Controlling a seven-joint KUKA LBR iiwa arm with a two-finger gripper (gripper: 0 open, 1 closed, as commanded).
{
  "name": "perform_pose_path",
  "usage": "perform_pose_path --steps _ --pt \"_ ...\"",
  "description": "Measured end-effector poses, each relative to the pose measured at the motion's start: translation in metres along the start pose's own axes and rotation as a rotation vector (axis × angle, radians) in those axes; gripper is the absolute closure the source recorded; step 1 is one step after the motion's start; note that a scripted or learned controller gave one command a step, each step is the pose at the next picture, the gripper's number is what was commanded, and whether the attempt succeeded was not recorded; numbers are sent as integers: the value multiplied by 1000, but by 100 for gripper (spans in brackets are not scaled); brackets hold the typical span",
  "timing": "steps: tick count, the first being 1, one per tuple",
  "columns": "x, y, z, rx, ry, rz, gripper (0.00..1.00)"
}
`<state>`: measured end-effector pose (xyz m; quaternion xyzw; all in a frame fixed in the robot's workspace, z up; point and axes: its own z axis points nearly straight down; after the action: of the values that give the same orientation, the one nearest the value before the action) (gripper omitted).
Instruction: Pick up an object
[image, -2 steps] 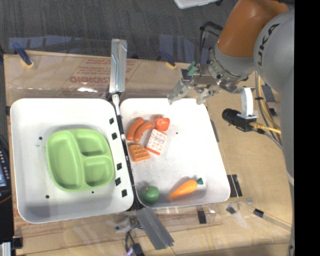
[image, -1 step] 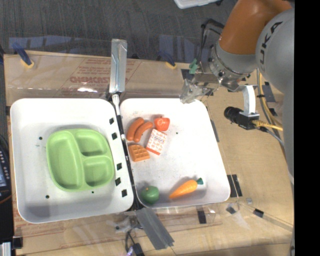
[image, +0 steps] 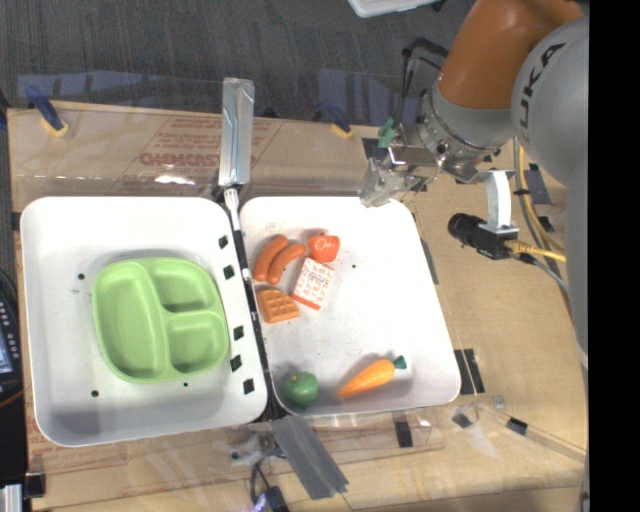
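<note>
One carrot (image: 368, 377) lies leaf-end up-right, long axis diagonal; gripper (image: 381, 187) hovers at bin corner, jaws' state unclear.

Bench (image: 520, 350) bears two white bins (image: 60, 400), seemingly touching.

The arm (image: 545, 70) is built of smooth, rounded grey shells, with black lettering printed along one curved segment. A broad orange band (image: 490, 50) wraps it above the wrist. Below the band sits a ring of bare silvery metal, and from that ring hangs the gripper (image: 380, 185), made of pale, translucent-looking parts with a small green fitting at its side. A thin black cable loops out from the wrist. A white bracket juts from the wrist and carries a small black cylindrical unit (image: 482, 235), from which yellow and black cables trail away
</note>
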<state>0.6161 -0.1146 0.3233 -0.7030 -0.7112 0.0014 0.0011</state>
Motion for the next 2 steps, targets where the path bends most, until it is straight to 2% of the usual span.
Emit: perform_pose_path --steps 1,2 --pt "30 -22 124 5 1 -98 0" --pt "22 -48 193 1 1 -404 0"
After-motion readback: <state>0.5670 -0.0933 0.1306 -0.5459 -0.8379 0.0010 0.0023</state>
